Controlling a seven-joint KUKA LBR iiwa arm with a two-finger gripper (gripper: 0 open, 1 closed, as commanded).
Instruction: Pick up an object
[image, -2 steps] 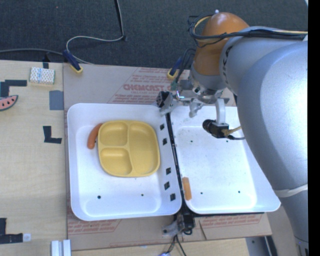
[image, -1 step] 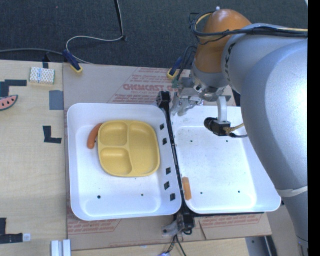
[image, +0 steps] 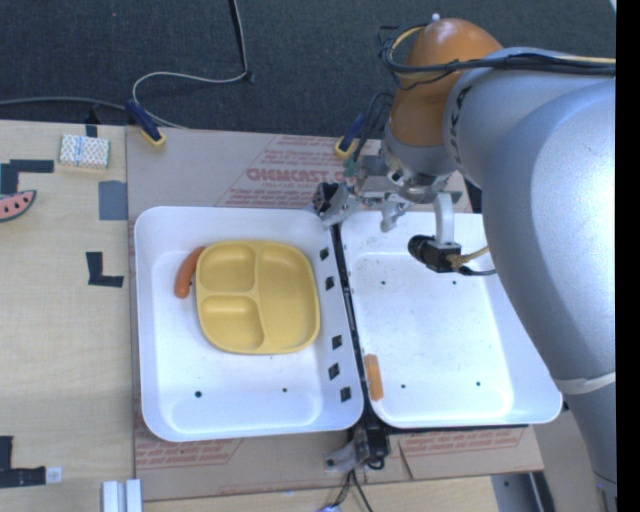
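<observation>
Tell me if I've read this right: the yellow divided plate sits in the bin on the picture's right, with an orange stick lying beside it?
Not quite. The camera view shows the yellow divided plate in the bin on the picture's left, not the one on the right. The rest holds: the orange stick lies beside it, along the plate's left edge.

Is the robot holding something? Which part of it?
Cannot tell. The end effector hovers near the left bin's far corner; the yellow plate lies in that bin.
</observation>
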